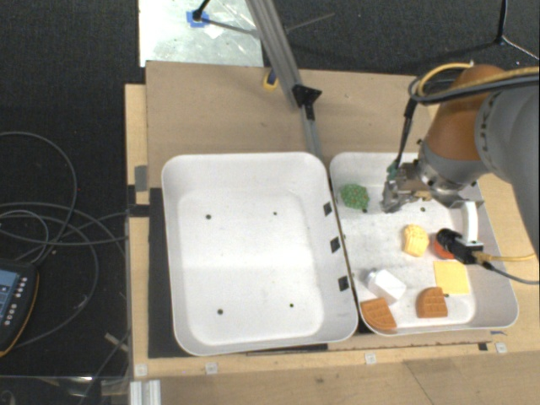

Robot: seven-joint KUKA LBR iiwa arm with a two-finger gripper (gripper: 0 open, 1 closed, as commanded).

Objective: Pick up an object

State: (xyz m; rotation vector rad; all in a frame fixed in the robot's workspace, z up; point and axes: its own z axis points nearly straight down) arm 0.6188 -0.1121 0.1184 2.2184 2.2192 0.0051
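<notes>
Hovering gripper (393, 199): low over right bin (363, 160), in its 11 o'clock part; arm reaches in from 3 o'clock. Open or closed: cannot tell from this angle. I see nothing held in it.
Nearest obj: green lumpy piece (354, 197), lying on bin floor just beside gripper, at its 9 o'clock, apart from all other objs.
Handling (my guess): looks like a small toy vegetable, prob. light and a bit soft. Bumpy surface, so not very slippery, and not fragile. It can roll or slide away if pushed on one side only.
Where to hold: across middle of its body, from above, closing on both sides equally.
Edges: bin wall is near at 12 o'clock of green piece, and wall next to left bin (245, 251) is near at 9 o'clock. A push toward that corner can jam it there.
Open room: bare floor at 6 o'clock of green piece. Yellow lump (415, 240) is at abt 4 o'clock, well apart.
Other objs: white block (386, 283), yellow square (453, 278), two brown pieces (379, 313) (431, 303), all near 6 o'clock edge of bin, far from this grasp.
Lift path: straight up seems free.
</notes>
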